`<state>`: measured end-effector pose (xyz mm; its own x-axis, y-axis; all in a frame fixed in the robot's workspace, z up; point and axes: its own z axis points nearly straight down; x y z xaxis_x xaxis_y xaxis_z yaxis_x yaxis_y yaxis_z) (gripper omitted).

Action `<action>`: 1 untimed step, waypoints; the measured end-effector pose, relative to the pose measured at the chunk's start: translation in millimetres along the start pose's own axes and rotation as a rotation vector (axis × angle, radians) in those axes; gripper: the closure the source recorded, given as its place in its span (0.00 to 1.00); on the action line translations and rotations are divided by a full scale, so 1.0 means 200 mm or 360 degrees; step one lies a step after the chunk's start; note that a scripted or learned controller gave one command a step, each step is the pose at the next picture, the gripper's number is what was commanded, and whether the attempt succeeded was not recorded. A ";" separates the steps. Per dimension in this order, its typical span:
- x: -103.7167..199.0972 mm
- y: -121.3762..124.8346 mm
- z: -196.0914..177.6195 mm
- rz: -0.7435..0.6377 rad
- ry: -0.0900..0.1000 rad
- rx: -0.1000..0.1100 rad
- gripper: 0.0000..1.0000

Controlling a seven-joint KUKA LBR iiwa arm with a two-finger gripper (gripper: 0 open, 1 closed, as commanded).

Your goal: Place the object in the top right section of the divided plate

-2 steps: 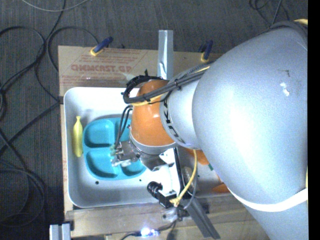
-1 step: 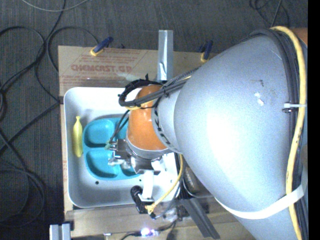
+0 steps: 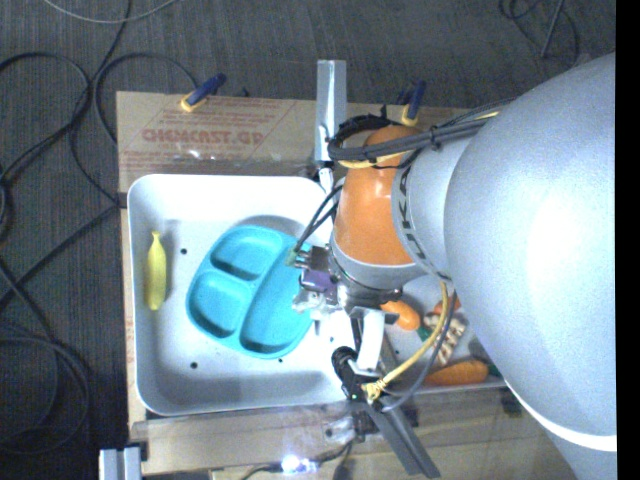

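Divided plate [image 3: 245, 288] glossy blue (three wells) | banana [image 3: 156, 268] yellow, curved

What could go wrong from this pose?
1. The pincer hangs over the right rim of the blue divided plate; a descent here could clip or shove the plate.
2. The arm hides the right bin's contents; only orange items peek out, so the target object is hard to confirm.
3. The yellow banana lies by the left bin's wall, awkward for a wall-side grasp.
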<state>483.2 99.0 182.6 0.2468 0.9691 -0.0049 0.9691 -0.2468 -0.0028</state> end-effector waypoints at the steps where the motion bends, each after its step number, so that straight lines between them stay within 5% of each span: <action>1: -0.38 0.10 0.00 -0.0095 0.0002 -0.0001 1.00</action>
<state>483.7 20.8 182.9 0.1884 0.9821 -0.0036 0.9821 -0.1884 -0.0027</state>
